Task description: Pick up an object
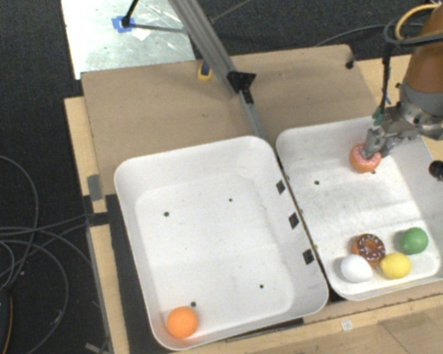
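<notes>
Nearest the camera lay an orange ball (182,322), in the front left corner of the left bin (194,161).

Bench (305,74): brown board, bearing both bins side by side.
Left bin: shallow, white, holding the orange ball.
Right bin (440,202): shallow, white, touching the left bin along its inner edge.
Arm (431,70): grey with an orange band, reaching in from the right over the far part of the right bin.
Gripper (372,149): lowered onto a pink doughnut (362,160) at the far side of the right bin; whether its fingers were parted or closed on it I could not tell.
Front right cluster, right bin: green ball (414,240), chocolate doughnut (369,247), white egg-shaped piece (355,268), yellow ball (395,265), all close together, the doughnut touching the white piece.
</notes>
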